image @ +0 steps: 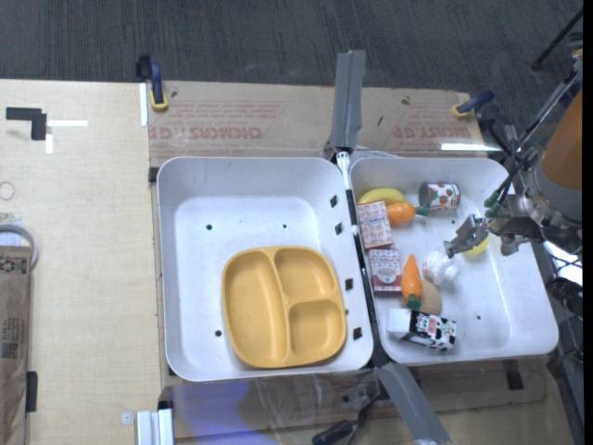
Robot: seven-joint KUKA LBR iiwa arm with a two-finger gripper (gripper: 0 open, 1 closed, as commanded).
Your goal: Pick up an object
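Upright carrot [411,278] points away, well left of gripper [466,236].

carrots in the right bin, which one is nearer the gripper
The lower carrot, upright beside the white lump. The other carrot lies farther from the gripper, against the banana.

Dark, perhaps carpeted floor [232,17] lies beyond the pale wooden bench [83,276].

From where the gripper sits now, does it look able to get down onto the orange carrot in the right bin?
Probably yes. The gripper hangs over the right bin, just right of the carrot. Nothing lies on top of the carrot, though a white lump and a red packet crowd its sides.
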